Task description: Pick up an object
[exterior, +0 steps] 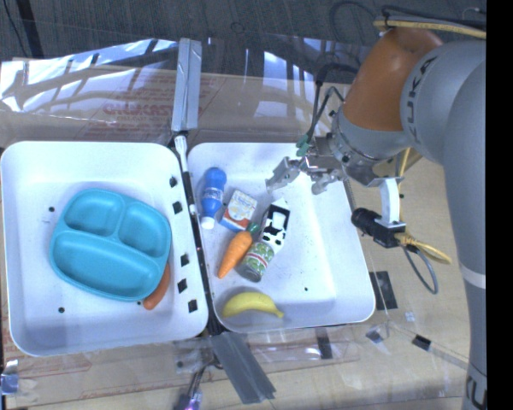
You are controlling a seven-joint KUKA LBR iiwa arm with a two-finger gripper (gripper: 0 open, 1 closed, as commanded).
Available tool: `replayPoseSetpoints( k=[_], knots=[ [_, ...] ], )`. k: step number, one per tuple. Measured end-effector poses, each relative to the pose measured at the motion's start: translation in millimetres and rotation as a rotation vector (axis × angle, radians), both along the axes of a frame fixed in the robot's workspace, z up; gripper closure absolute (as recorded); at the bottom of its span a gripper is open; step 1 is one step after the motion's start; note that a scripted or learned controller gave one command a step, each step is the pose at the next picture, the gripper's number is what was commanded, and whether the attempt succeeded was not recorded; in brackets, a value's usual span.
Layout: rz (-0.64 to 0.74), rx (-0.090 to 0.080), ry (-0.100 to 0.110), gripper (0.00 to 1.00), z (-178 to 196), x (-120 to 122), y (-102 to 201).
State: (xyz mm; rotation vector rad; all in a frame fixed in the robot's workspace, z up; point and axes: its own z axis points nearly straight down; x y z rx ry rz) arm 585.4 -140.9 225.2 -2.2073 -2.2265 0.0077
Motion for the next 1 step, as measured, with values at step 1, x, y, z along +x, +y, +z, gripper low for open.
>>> replayPoseSetpoints(
  k=[1],
  knots=[
    [-0.062, -0.001, -0.004, 0.0, -134.7, -16.6, -16.3]
  ],
)
